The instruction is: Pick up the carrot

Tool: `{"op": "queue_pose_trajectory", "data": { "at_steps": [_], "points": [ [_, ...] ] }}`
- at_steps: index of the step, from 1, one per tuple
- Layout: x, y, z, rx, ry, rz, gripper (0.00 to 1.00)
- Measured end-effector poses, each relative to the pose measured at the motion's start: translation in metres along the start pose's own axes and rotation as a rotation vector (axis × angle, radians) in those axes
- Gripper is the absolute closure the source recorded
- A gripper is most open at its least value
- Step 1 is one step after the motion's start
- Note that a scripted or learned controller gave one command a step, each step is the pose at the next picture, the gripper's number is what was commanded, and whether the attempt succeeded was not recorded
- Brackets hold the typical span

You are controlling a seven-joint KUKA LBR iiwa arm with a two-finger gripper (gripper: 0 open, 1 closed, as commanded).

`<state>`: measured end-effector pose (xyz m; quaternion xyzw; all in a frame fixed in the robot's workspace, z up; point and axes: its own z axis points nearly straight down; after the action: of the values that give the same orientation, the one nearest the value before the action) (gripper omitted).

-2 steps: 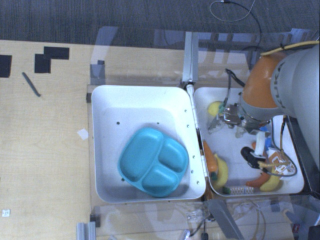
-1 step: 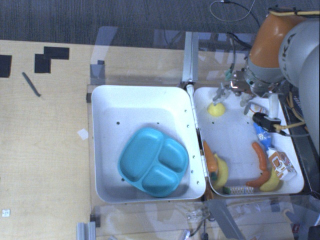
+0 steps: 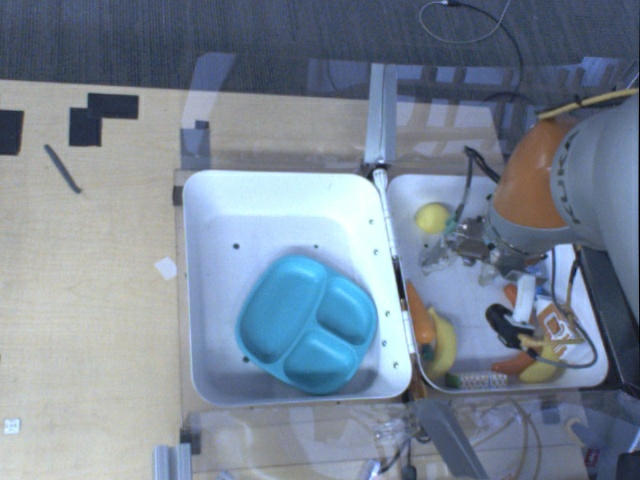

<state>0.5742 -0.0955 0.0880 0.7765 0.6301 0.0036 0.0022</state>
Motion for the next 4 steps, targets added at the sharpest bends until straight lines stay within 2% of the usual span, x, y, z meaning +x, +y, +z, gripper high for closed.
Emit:
{"op": "queue_pose_trajectory", "data": {
  "at_steps": [1,2,3,4],
  "points": [
    [0.02,0.035,-0.035,0.012,-0.007,0.45,0.0],
    [-0.007,0.028,-0.043,0.013,-0.005,0.241,0.0],
    [-0.025,-0.041,-0.02,0.014,-0.007,0.509,0.0],
    [-0.041,-0.056,-0.002,0.001,0.003,0.847,0.0]
  ]
}}
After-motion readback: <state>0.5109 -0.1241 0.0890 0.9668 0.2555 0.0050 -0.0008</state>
